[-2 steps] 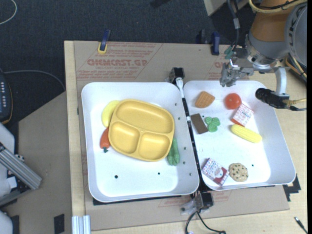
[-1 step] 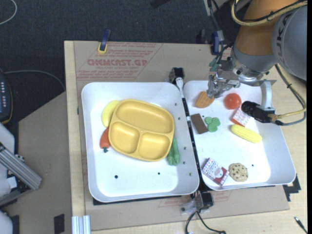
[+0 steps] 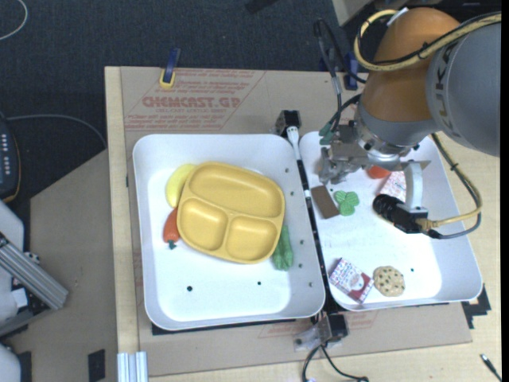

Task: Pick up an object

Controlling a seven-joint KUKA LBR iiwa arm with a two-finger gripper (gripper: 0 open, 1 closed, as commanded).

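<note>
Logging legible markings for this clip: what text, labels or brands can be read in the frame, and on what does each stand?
"CHEMCAST GP", red, repeated, partly blurred: on the brown board under the bins.
Smaller red lines beside it: too blurred to read.
Red-and-white packet in the right bin: print too small to read.
Lettering on the grey arm: cut off, unreadable.

The yellow divided tray (image 3: 231, 212) takes up most of the left bin (image 3: 151, 237), leaving open floor only along its near edge. In the right bin (image 3: 461, 281), the middle floor lies open between the green broccoli piece (image 3: 347, 202) and brown block (image 3: 325, 201) at the far left and the cookie (image 3: 389, 279) and red-and-white packet (image 3: 347, 278) near the front.
</note>
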